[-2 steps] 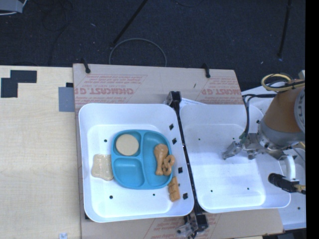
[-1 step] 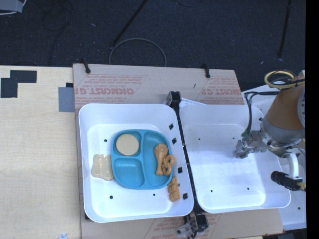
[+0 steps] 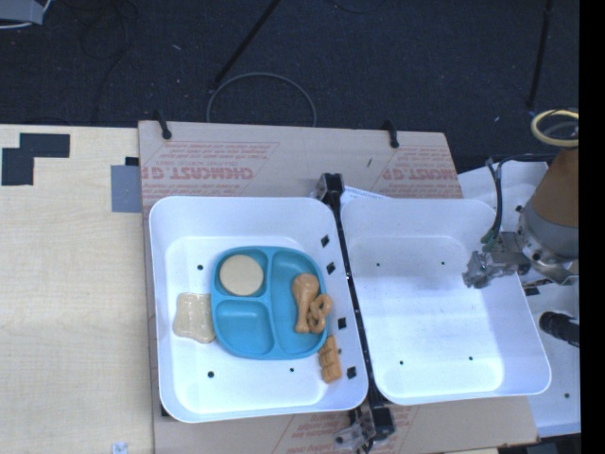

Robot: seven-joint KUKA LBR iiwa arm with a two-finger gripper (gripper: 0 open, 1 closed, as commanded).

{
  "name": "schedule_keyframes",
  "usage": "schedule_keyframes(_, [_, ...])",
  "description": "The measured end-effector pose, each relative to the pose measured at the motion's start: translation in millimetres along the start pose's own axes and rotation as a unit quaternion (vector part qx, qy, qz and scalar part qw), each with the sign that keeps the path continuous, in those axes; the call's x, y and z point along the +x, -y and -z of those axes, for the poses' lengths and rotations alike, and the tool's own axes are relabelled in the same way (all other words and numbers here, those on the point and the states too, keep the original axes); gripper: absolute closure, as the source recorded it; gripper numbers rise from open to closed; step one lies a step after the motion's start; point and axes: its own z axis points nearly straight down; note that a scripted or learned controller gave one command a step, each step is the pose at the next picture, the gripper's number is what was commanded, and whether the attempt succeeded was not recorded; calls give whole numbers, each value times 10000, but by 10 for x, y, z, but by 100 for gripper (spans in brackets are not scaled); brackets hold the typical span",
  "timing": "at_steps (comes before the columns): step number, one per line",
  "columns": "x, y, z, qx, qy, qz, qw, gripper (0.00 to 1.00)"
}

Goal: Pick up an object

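1. The gripper (image 3: 479, 272) is seen at the right-hand wall of the right bin (image 3: 425, 372), just above the bin's floor, at about the middle of that wall's length. Whether it is spread or pressed together cannot be told from this view, as the metal parts are small and blurred.
2. Directly behind the gripper, toward the view's right, the grey wrist of the arm (image 3: 551, 239) is seen, with the orange band (image 3: 570, 185) above it.
3. To the view's left of the gripper, across the white floor of the right bin, the black divider (image 3: 348, 291) is found where the two bins meet.
4. Just beyond that divider, in the left bin (image 3: 180, 386), a small brown ridged piece (image 3: 329, 359) is seen lying on the bin floor, well apart from the gripper and lower in the view than it.
5. Touching or just beside that piece, a blue sectioned plate (image 3: 248, 329) is set on the left bin's floor. In the plate's section nearest the gripper a tan knotted piece (image 3: 309, 303) is laid.
6. Farther from the gripper, in the plate's upper left section, a round pale disc (image 3: 240, 274) is seen lying flat.
7. Farthest from the gripper, a pale beige slab (image 3: 194, 317) is seen on the bin floor, against the plate's far edge.
8. Under both bins a printed cardboard sheet (image 3: 284, 164) is spread.
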Motion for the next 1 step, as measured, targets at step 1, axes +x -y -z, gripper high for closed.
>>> schedule_keyframes(1, [64,-47,593,-1,-1,39,10000,100])
